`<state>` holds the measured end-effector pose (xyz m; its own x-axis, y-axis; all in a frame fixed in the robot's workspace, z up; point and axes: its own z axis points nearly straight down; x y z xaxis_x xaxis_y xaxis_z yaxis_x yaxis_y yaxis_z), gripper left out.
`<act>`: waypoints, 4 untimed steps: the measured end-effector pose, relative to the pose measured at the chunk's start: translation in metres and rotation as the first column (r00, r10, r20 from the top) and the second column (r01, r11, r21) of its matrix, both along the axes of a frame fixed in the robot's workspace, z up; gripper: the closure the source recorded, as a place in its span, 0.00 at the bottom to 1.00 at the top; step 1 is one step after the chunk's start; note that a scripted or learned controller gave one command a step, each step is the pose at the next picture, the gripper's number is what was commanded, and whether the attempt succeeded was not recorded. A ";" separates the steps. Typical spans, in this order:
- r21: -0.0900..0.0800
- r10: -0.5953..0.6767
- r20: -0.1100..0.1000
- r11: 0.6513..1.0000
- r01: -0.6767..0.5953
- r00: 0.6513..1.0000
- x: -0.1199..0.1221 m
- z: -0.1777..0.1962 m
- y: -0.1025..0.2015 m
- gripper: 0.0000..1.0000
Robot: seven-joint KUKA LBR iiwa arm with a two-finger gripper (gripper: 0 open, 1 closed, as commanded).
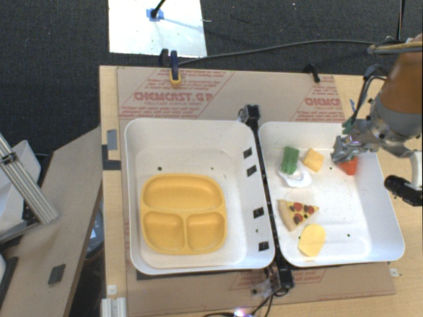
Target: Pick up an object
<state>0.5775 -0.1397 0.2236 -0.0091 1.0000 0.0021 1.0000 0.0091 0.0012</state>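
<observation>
In the right bin (377, 240) lie a green piece (289, 158), a yellow block (313, 159), a white piece (299, 177), a pizza slice (297, 212) and a pale yellow oval piece (312, 240). A red-orange piece (349, 167) sits near the bin's far right side. My gripper (345, 150) hangs directly over that red-orange piece, its tip at the piece's upper edge and hiding part of it. The grey arm with its orange band comes in from the right edge.
The left bin (198, 132) holds a yellow divided tray (183, 212). A black divider strip (259, 190) runs between the bins. A black part of the arm's gear (404, 190) overhangs the right bin's right rim. Cables cross the board behind the bins.
</observation>
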 end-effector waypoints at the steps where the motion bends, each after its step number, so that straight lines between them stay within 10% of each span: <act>1: 0.000 0.001 0.001 1.000 -0.001 1.000 0.007 0.004 0.055 1.00; 4: 0.001 0.001 -0.001 1.000 -0.001 1.000 -0.020 0.002 0.206 1.00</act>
